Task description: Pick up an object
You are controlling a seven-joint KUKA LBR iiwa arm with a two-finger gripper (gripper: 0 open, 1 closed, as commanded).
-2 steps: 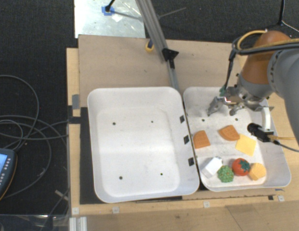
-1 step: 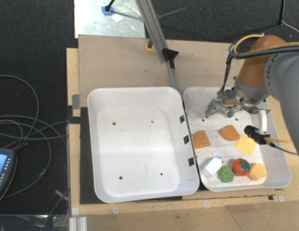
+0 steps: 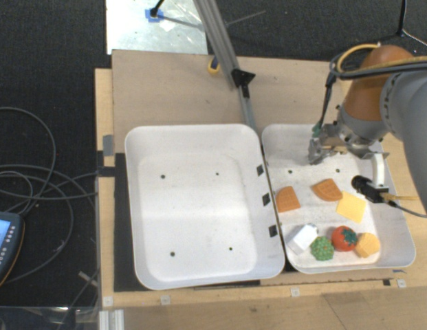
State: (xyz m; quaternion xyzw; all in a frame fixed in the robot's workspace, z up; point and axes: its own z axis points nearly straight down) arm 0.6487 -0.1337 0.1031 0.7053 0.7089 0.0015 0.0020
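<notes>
The claw [image 3: 318,154], whose grip state cannot be told, is seen low over the right bin [image 3: 287,143], while nearest below it a flat orange wedge-shaped piece [image 3: 327,190] is found, with a pale yellow square block [image 3: 351,207] just beyond that.

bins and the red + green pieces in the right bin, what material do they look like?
Bins: probably thin molded plastic, matte white; rounded corners and raised rims suggest it.
Red piece: looks like a toy strawberry or tomato, likely plastic; slightly glossy, with a green top.
Green piece: bumpy, broccoli-like toy; probably plastic or rubber, but the texture is too small to tell which.
</notes>
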